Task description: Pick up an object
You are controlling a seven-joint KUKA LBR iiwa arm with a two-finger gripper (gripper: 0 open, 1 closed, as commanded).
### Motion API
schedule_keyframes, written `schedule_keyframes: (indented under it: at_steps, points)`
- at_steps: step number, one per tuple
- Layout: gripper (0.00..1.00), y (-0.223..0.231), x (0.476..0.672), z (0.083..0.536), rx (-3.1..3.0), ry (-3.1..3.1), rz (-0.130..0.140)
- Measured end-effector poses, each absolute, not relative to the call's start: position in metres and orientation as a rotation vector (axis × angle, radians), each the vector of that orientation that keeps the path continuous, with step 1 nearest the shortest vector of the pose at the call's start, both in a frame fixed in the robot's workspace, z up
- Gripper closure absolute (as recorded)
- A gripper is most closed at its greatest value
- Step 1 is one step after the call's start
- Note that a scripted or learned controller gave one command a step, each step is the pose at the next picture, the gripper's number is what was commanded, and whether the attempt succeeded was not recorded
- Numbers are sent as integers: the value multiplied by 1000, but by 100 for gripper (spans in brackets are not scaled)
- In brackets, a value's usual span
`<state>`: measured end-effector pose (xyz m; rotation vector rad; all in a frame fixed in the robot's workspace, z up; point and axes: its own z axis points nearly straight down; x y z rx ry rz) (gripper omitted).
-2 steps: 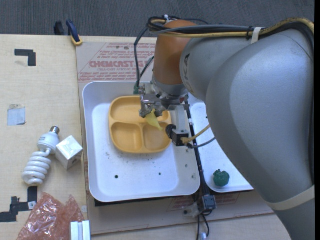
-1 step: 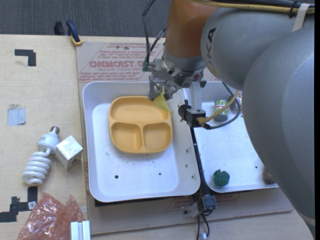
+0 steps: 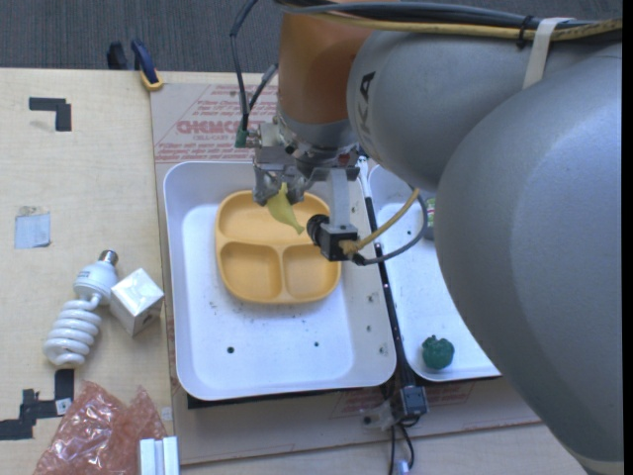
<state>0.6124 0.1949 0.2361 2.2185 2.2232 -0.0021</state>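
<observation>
My gripper (image 3: 281, 194) hangs over the far part of a yellow divided plate (image 3: 277, 265) that lies in the left white bin (image 3: 198, 295). A small yellow-green, banana-like piece (image 3: 288, 214) sticks down from between the fingers, which are shut on it just above the plate's back compartment. A small green fruit-like object (image 3: 437, 352) sits at the near end of the right bin (image 3: 425, 295). The grey arm with its orange band covers most of the right bin.
Left of the bins, on the bench, lie a spiral light bulb (image 3: 79, 310), a white cube (image 3: 136, 297) and a crinkled pink bag (image 3: 99, 428). A blue and yellow clamp (image 3: 143, 64) sits at the far left. A cable (image 3: 381, 255) runs along the divide between the bins.
</observation>
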Motion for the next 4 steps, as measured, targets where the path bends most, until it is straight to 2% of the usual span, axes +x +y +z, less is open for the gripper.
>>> schedule_keyframes:
  at_steps: [1,2,3,4]
  points:
    - [100,219,582,284,2218,2224,-1]
    - [100,217,574,300,2217,2224,0]
    - [100,191,549,311,2222,2220,-2]
    - [100,112,577,284,2221,2221,-3]
